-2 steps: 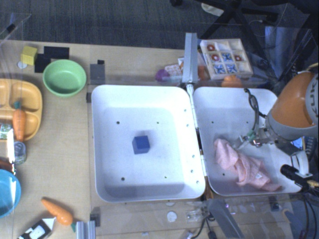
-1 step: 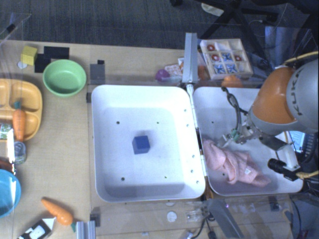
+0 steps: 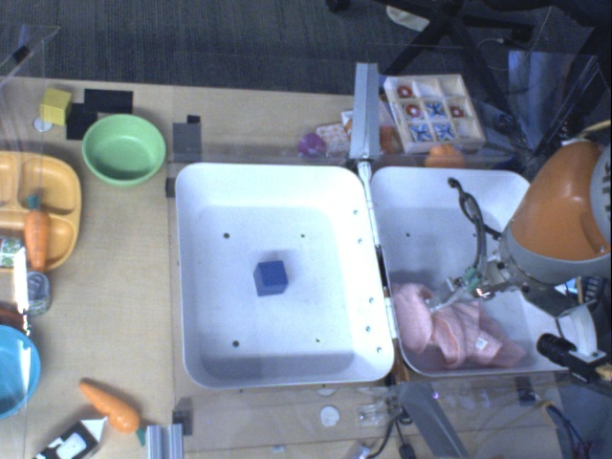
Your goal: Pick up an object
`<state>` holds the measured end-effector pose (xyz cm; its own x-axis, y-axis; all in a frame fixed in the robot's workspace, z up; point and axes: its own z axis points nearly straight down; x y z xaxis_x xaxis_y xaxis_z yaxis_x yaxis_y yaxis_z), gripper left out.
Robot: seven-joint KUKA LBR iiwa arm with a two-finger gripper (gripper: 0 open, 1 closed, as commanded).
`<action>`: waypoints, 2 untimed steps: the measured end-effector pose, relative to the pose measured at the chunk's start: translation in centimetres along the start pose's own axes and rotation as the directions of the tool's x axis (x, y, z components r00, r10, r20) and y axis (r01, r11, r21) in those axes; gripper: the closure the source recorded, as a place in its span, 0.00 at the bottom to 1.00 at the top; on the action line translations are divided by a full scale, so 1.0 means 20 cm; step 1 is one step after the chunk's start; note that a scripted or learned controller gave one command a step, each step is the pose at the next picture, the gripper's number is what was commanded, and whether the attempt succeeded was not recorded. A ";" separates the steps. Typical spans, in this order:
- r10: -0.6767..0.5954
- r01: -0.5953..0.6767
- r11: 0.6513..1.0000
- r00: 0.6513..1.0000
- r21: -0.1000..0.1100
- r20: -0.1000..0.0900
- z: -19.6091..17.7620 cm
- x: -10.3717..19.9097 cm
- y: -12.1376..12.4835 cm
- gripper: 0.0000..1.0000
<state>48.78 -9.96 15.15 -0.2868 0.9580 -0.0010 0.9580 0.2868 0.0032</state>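
approach over the pink soft thing (image 3: pixel 449 331) in the right bin (image 3: pixel 421 208), lower right of the frame.
my gripper (image 3: pixel 475 288) hangs just above it; whether it is spread or pressed together i cannot tell. next i judge a short descent and a pinch. the blue cube (image 3: pixel 272 276) sits mid-frame in the left bin (image 3: pixel 220 199).

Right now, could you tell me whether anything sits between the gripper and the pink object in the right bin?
Nothing visible does. The gripper is low in the right bin, right at the pink object, with no other item between them.
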 end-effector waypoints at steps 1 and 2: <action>-0.150 0.150 0.989 0.989 -0.009 0.003 0.30 0.04 0.05 0.00; -0.151 0.151 0.988 0.988 -0.019 0.010 0.24 0.04 0.07 1.00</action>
<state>49.97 -8.87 10.38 -0.4283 0.9036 -0.0117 0.9033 0.4284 0.0224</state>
